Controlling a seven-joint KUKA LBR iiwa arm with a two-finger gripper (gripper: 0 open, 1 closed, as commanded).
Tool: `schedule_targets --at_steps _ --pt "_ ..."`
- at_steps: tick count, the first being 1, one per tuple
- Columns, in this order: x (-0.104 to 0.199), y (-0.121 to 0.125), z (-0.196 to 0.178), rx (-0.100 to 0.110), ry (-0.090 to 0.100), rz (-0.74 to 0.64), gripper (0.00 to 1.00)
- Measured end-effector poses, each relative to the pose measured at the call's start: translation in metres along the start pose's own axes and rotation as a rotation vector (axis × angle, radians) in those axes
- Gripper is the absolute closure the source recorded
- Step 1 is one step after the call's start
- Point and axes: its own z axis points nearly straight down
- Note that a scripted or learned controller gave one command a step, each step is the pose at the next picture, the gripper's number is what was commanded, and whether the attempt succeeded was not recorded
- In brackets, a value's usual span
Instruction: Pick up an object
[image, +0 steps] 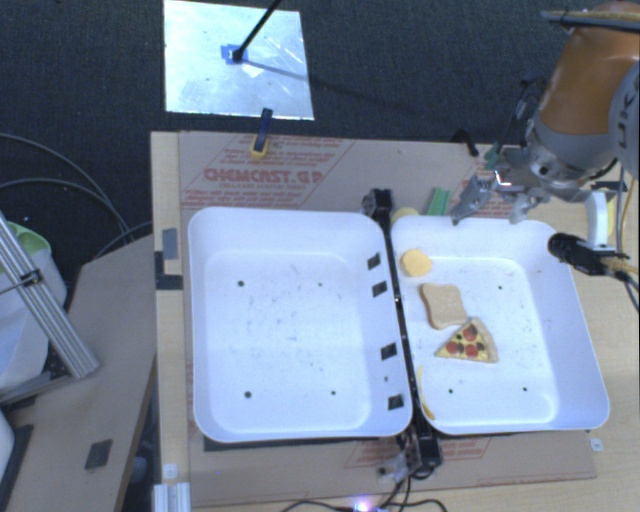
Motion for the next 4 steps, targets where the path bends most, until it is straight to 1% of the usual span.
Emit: schedule_targets --at_steps 1,2,3,4 --pt "-0.014 -0.053 0.14 0.015 0.002 0.004 0.0" --pt "-0.051 -0.068 0.18 -0.002 0.002 0.006 0.0" --pt "-0.018 -0.122 0.176 -0.008 -0.001 0.004 0.0" --pt "0.066 -0.063 0.072 -0.014 0.003 -0.011 0.0"
